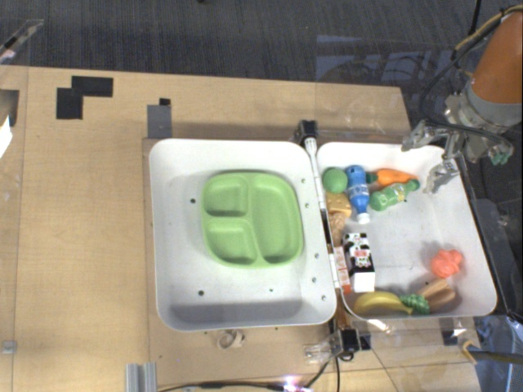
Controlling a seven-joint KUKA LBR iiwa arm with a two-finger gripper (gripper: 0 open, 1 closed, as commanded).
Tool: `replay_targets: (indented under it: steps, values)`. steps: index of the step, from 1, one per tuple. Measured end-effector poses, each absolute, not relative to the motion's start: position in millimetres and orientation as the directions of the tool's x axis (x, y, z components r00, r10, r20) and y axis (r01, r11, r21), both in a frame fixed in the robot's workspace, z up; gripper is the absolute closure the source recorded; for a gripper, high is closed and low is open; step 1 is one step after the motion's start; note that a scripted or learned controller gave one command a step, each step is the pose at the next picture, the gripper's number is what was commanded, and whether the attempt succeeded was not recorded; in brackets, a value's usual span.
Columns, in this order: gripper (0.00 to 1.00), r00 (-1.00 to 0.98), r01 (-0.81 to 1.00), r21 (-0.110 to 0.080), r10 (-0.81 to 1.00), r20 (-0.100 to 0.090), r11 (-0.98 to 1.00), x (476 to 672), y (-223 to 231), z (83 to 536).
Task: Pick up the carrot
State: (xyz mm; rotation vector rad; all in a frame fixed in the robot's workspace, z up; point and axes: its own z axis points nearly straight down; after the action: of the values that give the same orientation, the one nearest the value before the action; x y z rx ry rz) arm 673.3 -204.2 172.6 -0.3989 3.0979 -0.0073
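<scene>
Orange and small, the carrot (395,175) lies at the far end of the right bin (478,260), just to the left of the gripper (433,155) and a little below it, touching a green bottle (393,195) and near a blue bottle (356,188). The gripper hangs over the bin's far right corner with its fingers spread wide and nothing between them. By my reading the pick has not begun: the reach, the close and the lift are all left.
</scene>
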Motion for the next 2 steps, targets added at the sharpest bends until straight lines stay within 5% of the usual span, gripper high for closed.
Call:
replay_targets:
  steps: [1,2]
  values:
    - [0.00,-0.975,-0.220,-0.003,-0.220,-0.013,0.975,672.1,-204,158]
    - [0.00,-0.919,-0.394,-0.005,-0.394,-0.012,0.919,672.3,-204,125]
